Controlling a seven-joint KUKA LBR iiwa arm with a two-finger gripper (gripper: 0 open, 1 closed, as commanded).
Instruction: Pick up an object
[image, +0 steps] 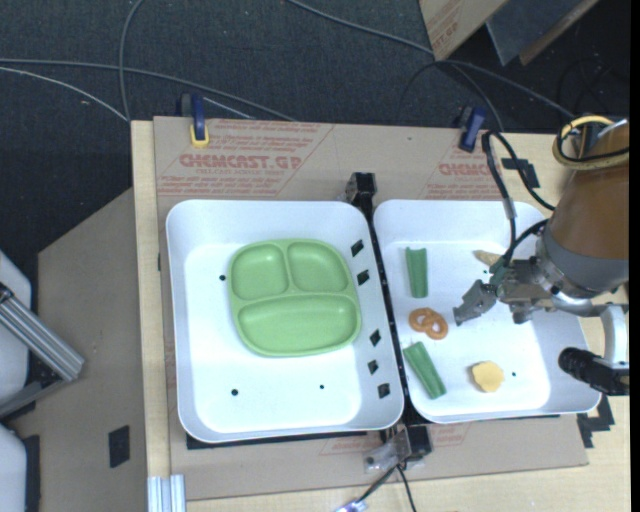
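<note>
The right bin (530, 225) holds several small items. An upright green stick (416, 272) lies at its left, an orange pretzel-shaped ring (429, 322) lies below it, and a second green stick (425, 368) lies slanted near the front. A yellow chunk (488, 376) sits at the front middle. My gripper (495, 308) hangs over the middle of this bin, right of the ring and above the yellow chunk. Its two dark fingers (470, 306) stand apart, open, with only white bin floor between them. A small tan piece (486, 258) peeks out behind the wrist.
The left bin (200, 330) holds a green divided plate (295, 297). A black divider with clips (368, 290) runs between the bins. Cables (505, 190) loop from the arm over the right bin's back edge. Blue clamps (199, 112) hold the board.
</note>
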